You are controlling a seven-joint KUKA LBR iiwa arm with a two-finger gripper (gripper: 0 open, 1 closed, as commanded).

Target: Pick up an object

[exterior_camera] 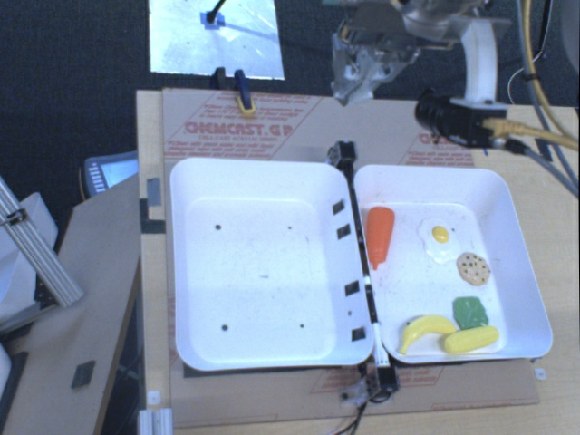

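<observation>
Your gripper sits high at the top of the view, out past the far rims of both bins, over the brown board behind them. You can see the fingers hanging down as a pale, blurred cluster, and whether they stand wide or narrow you cannot tell from here. Nothing shows between them.

Everything worth picking lies on the near side of those fingers, in the right bin. Closest to them is the orange carrot, lying lengthwise just beside the divider where the two bins meet, its thin end pointing toward the near rim. Off to the arm's side of the carrot is the fried egg, with clear white floor between the two. Further toward you from the egg comes the cookie, then the green piece. The banana and the yellow corn-like piece crowd the near corner, touching or nearly touching each other, with the green piece tight against them and the near rim just beyond.

So your tight spots are that near corner and the carrot's flank along the divider. The most open floor in the right bin lies between the carrot and egg and the near cluster, and along the far wall nearest the fingers.

The left bin, on the other side of the divider from the fingers, offers broad white floor with rims all round.
</observation>
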